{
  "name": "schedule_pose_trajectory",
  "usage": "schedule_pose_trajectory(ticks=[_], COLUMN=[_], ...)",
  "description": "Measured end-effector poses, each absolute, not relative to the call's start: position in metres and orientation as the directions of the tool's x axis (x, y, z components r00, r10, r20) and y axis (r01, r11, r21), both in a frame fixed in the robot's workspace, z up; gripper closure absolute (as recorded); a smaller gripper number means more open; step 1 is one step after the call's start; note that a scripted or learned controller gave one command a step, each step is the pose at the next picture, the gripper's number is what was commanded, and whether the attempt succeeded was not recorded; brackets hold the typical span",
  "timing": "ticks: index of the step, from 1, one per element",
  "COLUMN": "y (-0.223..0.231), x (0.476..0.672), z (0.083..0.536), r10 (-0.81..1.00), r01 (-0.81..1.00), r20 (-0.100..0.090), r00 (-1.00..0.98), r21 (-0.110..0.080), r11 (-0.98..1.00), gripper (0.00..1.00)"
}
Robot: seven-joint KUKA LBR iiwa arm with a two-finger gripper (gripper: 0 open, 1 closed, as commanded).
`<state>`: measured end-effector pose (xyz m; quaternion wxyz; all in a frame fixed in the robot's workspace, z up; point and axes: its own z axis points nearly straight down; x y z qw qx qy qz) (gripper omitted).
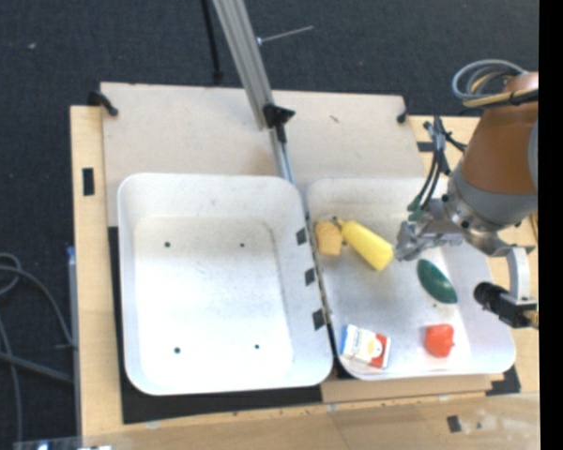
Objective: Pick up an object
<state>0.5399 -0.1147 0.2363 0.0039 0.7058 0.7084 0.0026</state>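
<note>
Yellow is the colour to watch: a yellow banana-like piece (367, 244) lies in the right bin (488, 350), just beside a tan lump (329, 238) near the divider. The pincer (411, 242) sits low over that bin, right at the yellow piece's outer end, and a dark green object (437, 281) is just below it. This looks like the approach step of the pick, with nothing lifted yet; no object shows between the fingers. How far apart they stand I cannot tell, the wrist housing hides them from above. Which item is the target is a guess: yellow or green, both close. The next move calls for a straight descent centred on one item, then a firm close. A red piece (439, 340) and a red-and-white carton (365, 347) wait along the near wall. The left bin (136, 204) sits alongside on the bench (347, 120).
</note>
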Motion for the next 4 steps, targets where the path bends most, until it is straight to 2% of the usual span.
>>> schedule_pose_trajectory(ticks=[1,2,4], y=[-0.116,-0.063,0.047], x=[0.541,0.541,0.559], z=[0.264,0.25,0.241], r10=[1.0,1.0,1.0], r01=[1.0,1.0,1.0], r20=[-0.001,0.0,0.002], r00=[-0.005,-0.006,-0.008], r21=[0.005,0.001,0.001], r11=[0.005,0.006,0.008], gripper=[1.0,1.0,1.0])
